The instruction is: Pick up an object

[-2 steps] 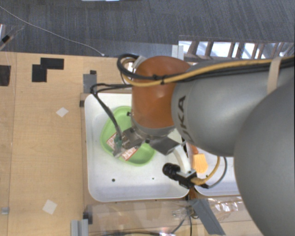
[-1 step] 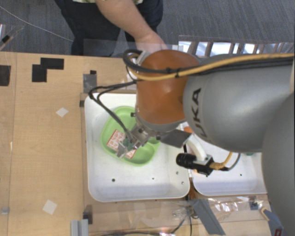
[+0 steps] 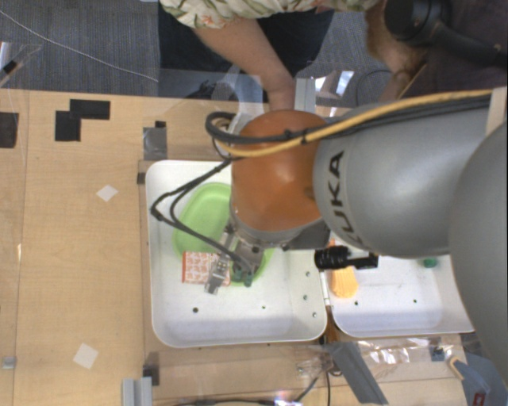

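Note:
My gripper (image 3: 225, 275) hangs low over the left white bin (image 3: 238, 321), below the arm's orange band. Its tips are over the right edge of a small red-and-white patterned packet (image 3: 193, 266) and next to a small dark green piece (image 3: 245, 277). A lime green bowl (image 3: 202, 216) lies just behind them, partly hidden by the arm. In the right bin (image 3: 397, 317) an orange object (image 3: 344, 283) sits by the left wall, and a small green thing (image 3: 429, 262) peeks out beside the arm.
The big grey arm covers most of the right bin and the back of the left one. A person in a patterned shirt (image 3: 238, 8) stands behind the bench. Black tape marks (image 3: 79, 117) lie on the wooden benchtop at left.

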{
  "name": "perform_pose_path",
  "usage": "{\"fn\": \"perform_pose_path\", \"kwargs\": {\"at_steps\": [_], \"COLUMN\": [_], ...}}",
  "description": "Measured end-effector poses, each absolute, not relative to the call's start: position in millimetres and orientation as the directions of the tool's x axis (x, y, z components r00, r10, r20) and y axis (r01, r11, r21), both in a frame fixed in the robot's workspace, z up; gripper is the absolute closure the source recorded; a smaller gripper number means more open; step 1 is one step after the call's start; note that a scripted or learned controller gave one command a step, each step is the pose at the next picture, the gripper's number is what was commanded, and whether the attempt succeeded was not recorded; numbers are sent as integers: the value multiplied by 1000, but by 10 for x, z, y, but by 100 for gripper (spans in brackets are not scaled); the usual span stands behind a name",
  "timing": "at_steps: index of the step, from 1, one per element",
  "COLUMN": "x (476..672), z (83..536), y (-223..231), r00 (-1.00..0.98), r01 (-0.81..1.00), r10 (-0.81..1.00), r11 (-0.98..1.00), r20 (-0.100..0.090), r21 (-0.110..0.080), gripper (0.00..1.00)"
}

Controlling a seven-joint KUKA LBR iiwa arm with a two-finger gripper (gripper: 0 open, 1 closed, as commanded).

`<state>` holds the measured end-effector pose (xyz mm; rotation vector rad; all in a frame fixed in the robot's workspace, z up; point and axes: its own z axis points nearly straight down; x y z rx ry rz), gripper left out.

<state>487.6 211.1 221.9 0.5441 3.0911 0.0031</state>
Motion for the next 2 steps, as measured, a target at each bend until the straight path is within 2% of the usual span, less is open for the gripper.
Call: {"fn": "perform_pose_path", "kwargs": {"at_steps": [1, 2], "x": [4865, 4882], "z": [1814, 1939], "y": [2356, 2191], "r00": [-784, -994], "r01": [621, -109], "r10": [621, -109], "r11": [784, 994], "r20": [0, -6], "r21": [2, 3], "gripper": [100, 100]}}
